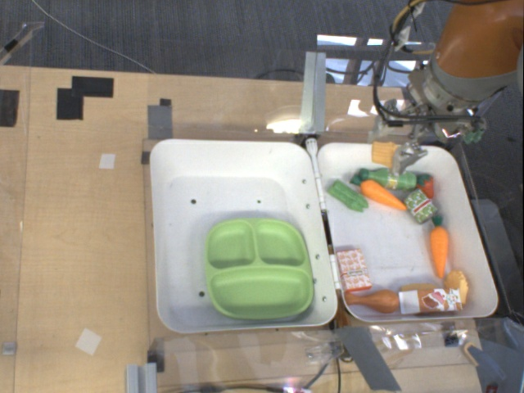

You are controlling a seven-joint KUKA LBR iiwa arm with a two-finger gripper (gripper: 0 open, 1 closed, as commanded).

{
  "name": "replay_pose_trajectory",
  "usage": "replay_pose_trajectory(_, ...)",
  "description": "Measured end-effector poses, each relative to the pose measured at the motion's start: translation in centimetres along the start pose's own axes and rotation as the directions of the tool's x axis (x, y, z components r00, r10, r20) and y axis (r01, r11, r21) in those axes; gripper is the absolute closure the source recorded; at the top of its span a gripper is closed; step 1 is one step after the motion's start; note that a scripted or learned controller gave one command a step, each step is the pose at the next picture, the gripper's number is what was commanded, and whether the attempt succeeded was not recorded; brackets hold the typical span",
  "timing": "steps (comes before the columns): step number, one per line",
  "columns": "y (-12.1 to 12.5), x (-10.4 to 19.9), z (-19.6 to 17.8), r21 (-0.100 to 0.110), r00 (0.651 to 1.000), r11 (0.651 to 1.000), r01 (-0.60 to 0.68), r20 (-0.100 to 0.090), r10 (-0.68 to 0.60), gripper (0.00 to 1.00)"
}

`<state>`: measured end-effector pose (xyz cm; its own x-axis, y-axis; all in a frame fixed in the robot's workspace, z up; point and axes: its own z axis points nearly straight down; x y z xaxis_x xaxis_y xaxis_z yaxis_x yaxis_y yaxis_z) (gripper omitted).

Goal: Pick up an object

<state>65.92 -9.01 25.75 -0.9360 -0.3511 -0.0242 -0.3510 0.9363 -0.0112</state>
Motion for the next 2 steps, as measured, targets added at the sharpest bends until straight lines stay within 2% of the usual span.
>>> replay_pose_trajectory(1,9.0,12.4,2.0,-0.008,0.999,0.999,-0.032,-0.015,0.032,1.00)
replay_pose_trajectory(2,6.2,4.1,-4.9,-0.005,0.998,0.998,-0.068,-0.008,0.068,1.00)
